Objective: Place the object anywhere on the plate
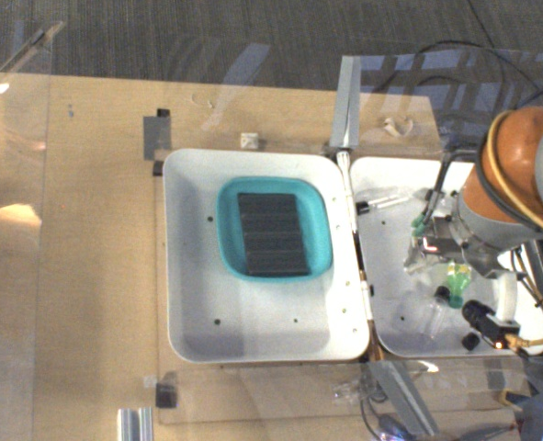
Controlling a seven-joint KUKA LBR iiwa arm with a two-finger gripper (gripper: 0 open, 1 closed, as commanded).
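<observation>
Fingers: the fingers point(433, 246) hang over the right bin point(390, 333), in its upper middle, under the grey wrist and its orange band.
Grip state: I cannot tell whether they stand apart or closed, because the wrist hides the tips. Nothing can be seen held between them.
Task's thing: probably the small green object point(455, 286) lying on the floor of the right bin. This is a judgement, since the task does not name it.
Direction from fingers: the green object is just beside the fingers, toward the view's lower right. It is close to them, but not plainly under them.
Long axis: the object is too small and too hidden by the wrist to read.
Plate: the teal plate point(227, 211) sits in the left bin point(181, 329), well apart from the fingers toward the view's left, across the shared wall between the bins.
On the plate: a dark ribbed slab point(271, 234) already covers its middle, long side running up and down the view. Only the teal rim around it is bare.
Other thing near: a pale marker point(384, 204) lies up and left of the fingers, pointing at the dividing wall.
Coming move: likely a short shift onto the green object before closing. The carry then runs leftward over the wall.
Risk: closing beside the object and coming up with nothing.
</observation>
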